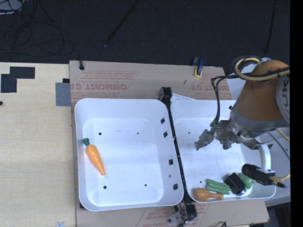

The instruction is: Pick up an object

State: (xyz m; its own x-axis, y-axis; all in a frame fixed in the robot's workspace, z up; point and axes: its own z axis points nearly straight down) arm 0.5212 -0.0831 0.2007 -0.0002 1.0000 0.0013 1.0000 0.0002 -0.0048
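An orange carrot (95, 159) with a green top lies near the left wall of the left bin (121, 109). In the right bin (189, 126), along the front wall, lie a green pod-shaped toy (217, 187), a yellow-orange pear-shaped toy (206, 194), a small black block (235, 183) and a green piece (246, 180) behind it. My gripper (204, 140) hangs over the middle of the right bin, pointing left, above bare white floor and well back from those toys. Nothing shows between its tips.
A black divider rail (171, 141) runs between the two bins. Both bins stand on a cardboard sheet (118, 79). The grey and orange arm (260, 98) covers the right bin's right side. Pale wooden bench (33, 150) extends to the left.
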